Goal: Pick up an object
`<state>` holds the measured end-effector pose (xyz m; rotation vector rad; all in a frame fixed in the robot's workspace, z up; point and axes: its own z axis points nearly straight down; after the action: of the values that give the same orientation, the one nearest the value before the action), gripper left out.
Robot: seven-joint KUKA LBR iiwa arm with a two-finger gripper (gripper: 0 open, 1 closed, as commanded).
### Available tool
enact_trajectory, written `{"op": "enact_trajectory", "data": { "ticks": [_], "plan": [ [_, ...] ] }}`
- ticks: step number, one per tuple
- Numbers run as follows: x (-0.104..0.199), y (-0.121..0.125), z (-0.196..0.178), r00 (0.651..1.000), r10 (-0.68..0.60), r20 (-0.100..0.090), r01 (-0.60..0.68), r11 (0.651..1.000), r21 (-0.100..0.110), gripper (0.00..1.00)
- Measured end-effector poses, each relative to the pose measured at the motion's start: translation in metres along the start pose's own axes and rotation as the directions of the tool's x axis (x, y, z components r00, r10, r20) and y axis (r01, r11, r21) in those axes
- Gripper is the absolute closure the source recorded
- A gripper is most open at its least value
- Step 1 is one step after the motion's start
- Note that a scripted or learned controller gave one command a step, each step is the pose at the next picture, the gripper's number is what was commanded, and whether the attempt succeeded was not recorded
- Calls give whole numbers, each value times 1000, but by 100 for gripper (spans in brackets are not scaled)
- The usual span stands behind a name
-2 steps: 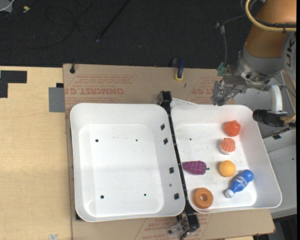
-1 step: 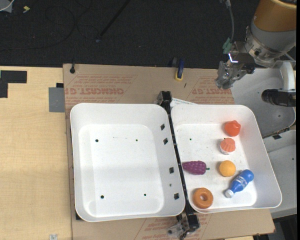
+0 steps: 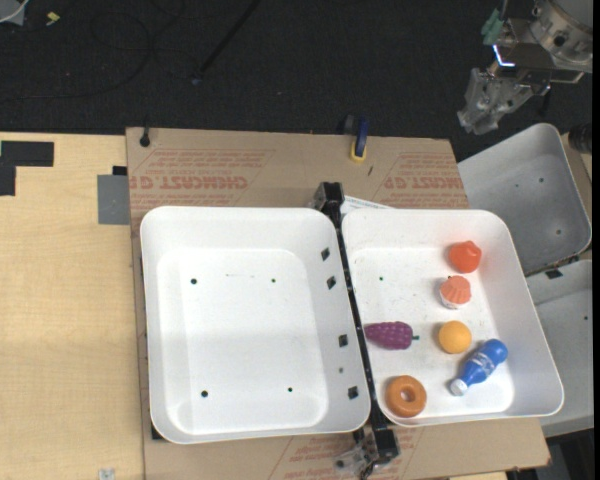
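While nothing is lifted yet, the left bin point(image 3: 170, 268) sits bare; the right bin point(image 3: 540, 368) holds a blue bottle point(image 3: 479, 366), purple grapes point(image 3: 389, 335), doughnut point(image 3: 407, 395) and orange point(image 3: 454, 337). Gripper point(image 3: 488, 103) hangs high beyond them, carrying nothing; jaws' opening unclear.

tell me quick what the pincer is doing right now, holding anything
pincer: up above the bench beyond the right bin, nothing seen in it; open or closed cannot be told.
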<state>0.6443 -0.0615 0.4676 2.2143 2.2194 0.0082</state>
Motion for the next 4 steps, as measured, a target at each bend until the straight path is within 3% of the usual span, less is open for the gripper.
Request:
{"op": "enact_trajectory", "data": {
  "ticks": [1, 2, 3, 4],
  "plan": [
    [-19, 0, -27, 1000, 3, 0, -3, 1000, 8, 100],
    [-66, -1, 44, 1000, 5, 0, -5, 1000, 16, 100],
    [-145, -2, 113, 1000, 6, 0, -6, 1000, 15, 100],
    [-150, -3, 225, 1000, 1, -2, -1, 1000, 15, 100]
  ]
}}
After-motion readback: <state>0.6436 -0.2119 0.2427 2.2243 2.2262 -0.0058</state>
